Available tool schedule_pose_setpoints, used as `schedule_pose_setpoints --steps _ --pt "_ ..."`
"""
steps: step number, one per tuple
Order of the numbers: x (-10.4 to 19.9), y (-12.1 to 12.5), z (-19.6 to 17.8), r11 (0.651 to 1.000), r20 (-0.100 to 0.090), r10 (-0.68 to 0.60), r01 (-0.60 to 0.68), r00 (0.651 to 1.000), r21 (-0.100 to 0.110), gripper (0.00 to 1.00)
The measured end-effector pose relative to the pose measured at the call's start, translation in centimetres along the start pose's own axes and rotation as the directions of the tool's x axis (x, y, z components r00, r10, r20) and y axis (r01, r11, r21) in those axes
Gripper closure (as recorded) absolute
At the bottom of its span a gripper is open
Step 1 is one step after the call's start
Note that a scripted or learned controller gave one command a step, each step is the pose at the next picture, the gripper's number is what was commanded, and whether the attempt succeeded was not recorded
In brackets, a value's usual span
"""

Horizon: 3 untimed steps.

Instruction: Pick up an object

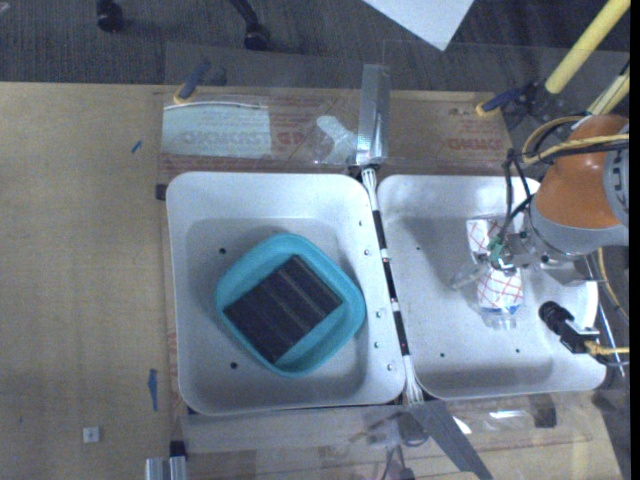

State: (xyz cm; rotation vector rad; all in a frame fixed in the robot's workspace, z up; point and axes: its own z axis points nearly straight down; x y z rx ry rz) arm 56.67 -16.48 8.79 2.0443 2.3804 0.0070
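A white packet with a red grid pattern (497, 276) lies in the right bin (440, 348), with a clear crinkled end toward the bin's front. My gripper (503, 253) reaches in from the right and hangs right over the packet's upper part, hiding some of it. Whether it touches the packet cannot be told. A teal square dish with a dark ribbed inside (290, 303) sits tilted in the middle of the left bin (200, 218), far from the gripper.
The grey arm with its orange band (580, 183) covers the right bin's far right corner. A metal divider (373, 118) and clear plastic scraps lie on the bench behind the bins. Bare bin floor lies left of the packet.
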Motion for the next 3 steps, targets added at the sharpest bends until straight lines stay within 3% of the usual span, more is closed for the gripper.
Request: schedule_pose_setpoints --steps 1,2,3 --pt "-0.3 0.0 -1.0 1.000 0.002 0.004 -0.004 1.000 -0.002 1.00" --pt "4.9 4.2 -10.4 0.998 0.001 -0.059 0.059 0.998 0.005 1.00" --pt "4.9 1.7 -12.2 0.999 -0.001 -0.037 0.037 0.999 0.008 1.00"
